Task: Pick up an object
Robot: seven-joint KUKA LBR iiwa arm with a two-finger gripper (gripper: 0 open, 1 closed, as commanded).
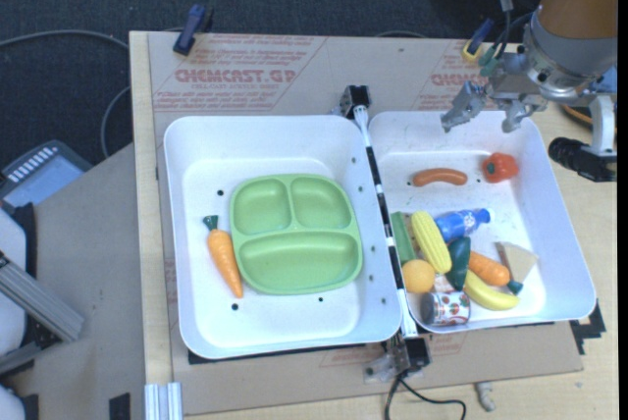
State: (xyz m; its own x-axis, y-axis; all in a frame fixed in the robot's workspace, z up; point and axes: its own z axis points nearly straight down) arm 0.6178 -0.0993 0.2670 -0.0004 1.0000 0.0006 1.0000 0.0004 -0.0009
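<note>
Camera view: my gripper (488,112), fingers spread and holding nothing, above the right bin's (559,241) far wall. Nearest below: sausage (439,178), tomato (499,167). Further: corn (430,242), banana (488,292), crowded together. Risk: the round tomato may roll from closing fingers.

Plate (294,234) w/ carrot (225,258) beside it in left bin (186,212); toys in right bin (559,232).

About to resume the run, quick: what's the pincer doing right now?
Pincer: open, nothing between its fingers, hovering over the far edge of the right bin, above the sausage and tomato.
</note>
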